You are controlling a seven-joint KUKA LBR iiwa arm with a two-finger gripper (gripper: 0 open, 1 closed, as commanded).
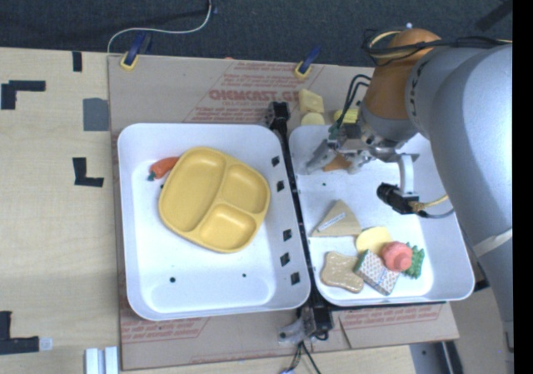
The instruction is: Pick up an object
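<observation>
- A yellow divided plate [215, 198] lay in the left bin [137, 281], with an orange carrot-like piece [163, 167] touching the plate's upper left edge.
- To the plate's right, in the right bin [454, 276], the gripper [337, 158] hung low with its fingers pinching a small orange-brown object [335, 164].
- Below and right of the plate lay a wedge-shaped sandwich piece [336, 220], a toast slice [342, 271], a yellow disc [372, 239] and a red strawberry [397, 256].
</observation>
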